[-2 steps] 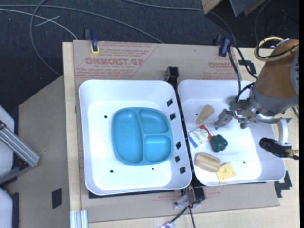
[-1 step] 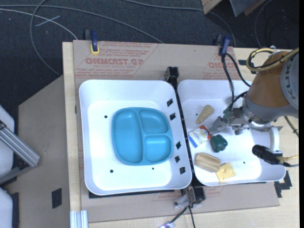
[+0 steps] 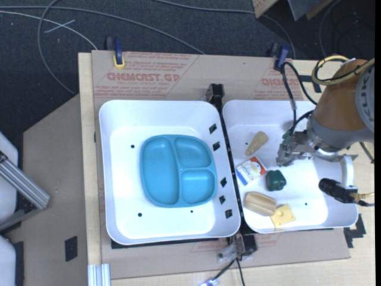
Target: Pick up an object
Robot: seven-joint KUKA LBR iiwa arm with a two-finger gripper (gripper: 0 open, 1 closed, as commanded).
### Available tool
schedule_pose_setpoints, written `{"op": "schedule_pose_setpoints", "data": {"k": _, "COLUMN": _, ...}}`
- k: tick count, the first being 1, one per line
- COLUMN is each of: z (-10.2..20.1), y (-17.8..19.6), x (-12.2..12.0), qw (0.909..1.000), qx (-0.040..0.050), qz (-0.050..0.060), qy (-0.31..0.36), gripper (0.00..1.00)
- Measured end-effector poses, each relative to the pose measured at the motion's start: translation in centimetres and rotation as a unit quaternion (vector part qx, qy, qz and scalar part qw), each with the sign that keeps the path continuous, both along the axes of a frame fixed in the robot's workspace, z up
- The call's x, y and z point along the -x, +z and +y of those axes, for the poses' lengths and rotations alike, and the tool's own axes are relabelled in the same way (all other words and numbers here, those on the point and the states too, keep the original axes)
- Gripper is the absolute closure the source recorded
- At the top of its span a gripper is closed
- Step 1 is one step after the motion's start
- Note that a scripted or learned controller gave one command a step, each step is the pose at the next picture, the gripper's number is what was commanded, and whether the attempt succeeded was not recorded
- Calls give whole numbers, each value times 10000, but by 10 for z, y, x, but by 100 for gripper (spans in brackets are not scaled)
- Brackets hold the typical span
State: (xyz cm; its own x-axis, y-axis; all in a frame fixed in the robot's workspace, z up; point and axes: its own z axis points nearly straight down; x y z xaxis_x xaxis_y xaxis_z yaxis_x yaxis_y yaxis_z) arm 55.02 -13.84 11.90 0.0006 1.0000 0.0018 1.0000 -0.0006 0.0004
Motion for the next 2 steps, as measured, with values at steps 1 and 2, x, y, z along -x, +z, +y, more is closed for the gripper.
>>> {"op": "schedule_pose_setpoints", "data": {"k": 1, "z": -7, "y": 54, "x": -9, "qw": 10000, "qx": 17, "qz": -31, "qy": 6, "gripper": 100}}
{"op": "schedule_pose_setpoints", "data": {"k": 2, "z": -7, "y": 108, "x": -11, "qw": 10000, "qx": 17, "qz": -35, "qy": 11, "gripper": 100}}
